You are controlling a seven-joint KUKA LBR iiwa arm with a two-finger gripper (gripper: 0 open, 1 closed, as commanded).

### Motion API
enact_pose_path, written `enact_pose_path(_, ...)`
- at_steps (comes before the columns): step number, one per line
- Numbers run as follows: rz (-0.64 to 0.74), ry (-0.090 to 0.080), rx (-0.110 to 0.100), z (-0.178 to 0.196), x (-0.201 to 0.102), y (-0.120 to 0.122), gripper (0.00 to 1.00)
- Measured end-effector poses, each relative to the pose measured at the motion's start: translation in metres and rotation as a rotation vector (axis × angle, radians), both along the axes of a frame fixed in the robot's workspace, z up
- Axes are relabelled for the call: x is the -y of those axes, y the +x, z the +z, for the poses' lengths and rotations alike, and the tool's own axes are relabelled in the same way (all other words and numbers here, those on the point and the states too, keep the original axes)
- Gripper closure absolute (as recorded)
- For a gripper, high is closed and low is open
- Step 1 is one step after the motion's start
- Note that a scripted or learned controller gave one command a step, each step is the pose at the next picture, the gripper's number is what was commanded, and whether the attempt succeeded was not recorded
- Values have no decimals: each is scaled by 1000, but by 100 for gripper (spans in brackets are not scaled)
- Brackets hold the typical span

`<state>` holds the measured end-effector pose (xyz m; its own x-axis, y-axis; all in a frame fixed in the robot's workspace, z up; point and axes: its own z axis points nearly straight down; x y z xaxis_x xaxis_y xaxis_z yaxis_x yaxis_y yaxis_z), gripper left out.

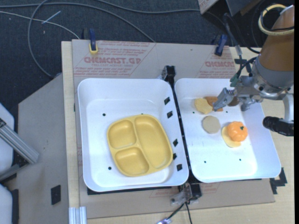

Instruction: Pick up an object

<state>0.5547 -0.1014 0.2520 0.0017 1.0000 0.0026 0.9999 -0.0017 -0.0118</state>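
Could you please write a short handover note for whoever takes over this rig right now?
Gripper: low over the upper left of the right bin, beside a pale yellow round piece; nothing visibly held, finger state unclear.
Things: in the right bin, the pale yellow piece, a small orange piece next to the gripper, a beige disc and an orange pumpkin-like toy resting on a yellow piece. The left bin holds a yellow three-compartment tray.
Done: arm positioned over the objects.
Left: grasp one object and lift it.
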Motion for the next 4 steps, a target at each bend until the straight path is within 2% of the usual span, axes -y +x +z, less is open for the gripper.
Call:
enact_pose_path(1, 2, -1, 9, 4, 0, 2, 0)
enact_pose_path(2, 0, 0, 2, -57, 5, -4, 0)
enact_pose_path(4, 1, 0, 3, -144, 3, -2, 0)
